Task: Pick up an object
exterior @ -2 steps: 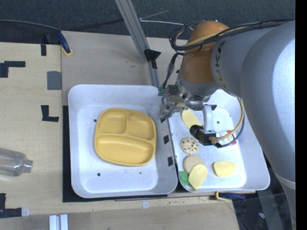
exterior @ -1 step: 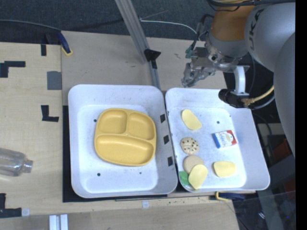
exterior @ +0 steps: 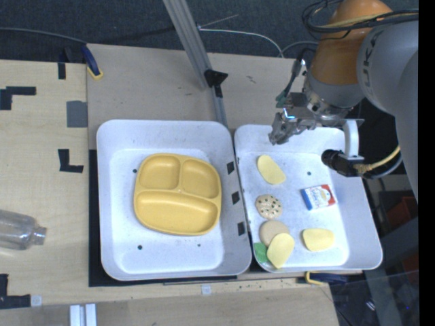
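My gripper (exterior: pixel 281 133) hangs over the far left corner of the right bin (exterior: pixel 360 246), above and just behind a pale yellow oval piece (exterior: pixel 270 170). Nothing shows between its fingers. Below that piece lie a speckled cookie (exterior: pixel 268 206), a tan round item (exterior: pixel 272 230) and a yellow-green piece (exterior: pixel 281 248) on top of something green. A small red, white and blue carton (exterior: pixel 318 196) and another yellow piece (exterior: pixel 317 238) lie further right in the same bin.
The left bin (exterior: pixel 112 182) holds a yellow divided plate (exterior: pixel 178 193). A metal pole (exterior: pixel 190 36) slants down to the bins' far edge. A clear plastic bottle (exterior: pixel 19 229) lies on the bench at the left. Cables run behind the arm.
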Available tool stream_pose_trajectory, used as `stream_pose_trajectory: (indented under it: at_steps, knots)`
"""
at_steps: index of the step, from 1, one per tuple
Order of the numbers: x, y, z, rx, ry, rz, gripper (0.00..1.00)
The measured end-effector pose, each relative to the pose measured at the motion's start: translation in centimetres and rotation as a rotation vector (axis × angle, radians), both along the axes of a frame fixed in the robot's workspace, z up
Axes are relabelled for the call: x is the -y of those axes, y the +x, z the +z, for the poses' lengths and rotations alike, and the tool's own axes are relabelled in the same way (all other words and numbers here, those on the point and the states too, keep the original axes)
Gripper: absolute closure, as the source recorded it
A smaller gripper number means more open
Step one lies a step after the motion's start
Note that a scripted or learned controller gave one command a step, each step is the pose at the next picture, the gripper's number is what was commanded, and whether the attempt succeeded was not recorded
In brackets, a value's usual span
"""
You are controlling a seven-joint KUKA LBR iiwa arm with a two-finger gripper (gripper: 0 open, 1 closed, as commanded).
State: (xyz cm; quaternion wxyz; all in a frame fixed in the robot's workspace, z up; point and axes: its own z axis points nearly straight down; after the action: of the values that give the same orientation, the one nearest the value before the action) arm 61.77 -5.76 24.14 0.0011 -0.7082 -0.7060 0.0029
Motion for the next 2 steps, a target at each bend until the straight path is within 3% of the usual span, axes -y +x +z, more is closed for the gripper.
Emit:
stream_pose_trajectory:
  at_steps: [1,2]
  knots:
    - [1.8,-1.7,-3.5,0.0,0.001,0.002,1.0]
    - [0.1,2.0,-2.9,0.007,0.003,0.007,1.0]
